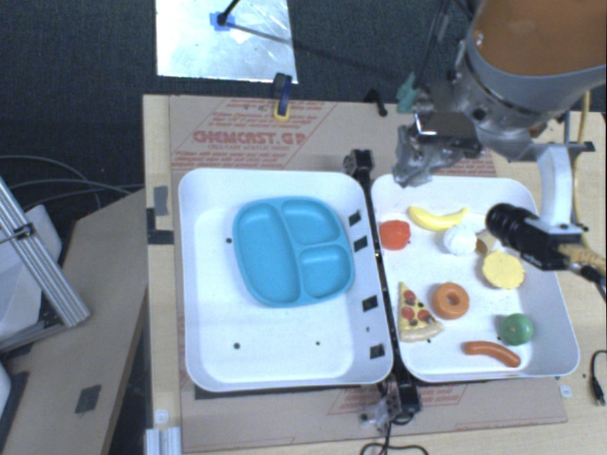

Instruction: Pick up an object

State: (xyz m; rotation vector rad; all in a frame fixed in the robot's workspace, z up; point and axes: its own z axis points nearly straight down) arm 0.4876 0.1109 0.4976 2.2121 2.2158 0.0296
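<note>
Camera view: gripper (414, 171) hangs above the right bin's (569, 335) far-left corner; whether its claw is apart or together I cannot tell. Banana (437, 218) lies just below. Descending there risks striking the rim or nudging the tomato (395, 234).

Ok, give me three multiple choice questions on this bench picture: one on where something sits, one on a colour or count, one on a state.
1. Where is the divided plate?
A. left bin
B. right bin
C. on the cardboard

2. What colour is the divided plate?
A. red
B. blue
C. yellow

3. How is the banana resting?
A. held by the gripper
B. on the plate
C. lying free in the right bin

Answers: 1 A, it lies on the left bin floor. 2 B, it is light blue. 3 C, it lies on the bin floor below the gripper, apart from it.
</note>
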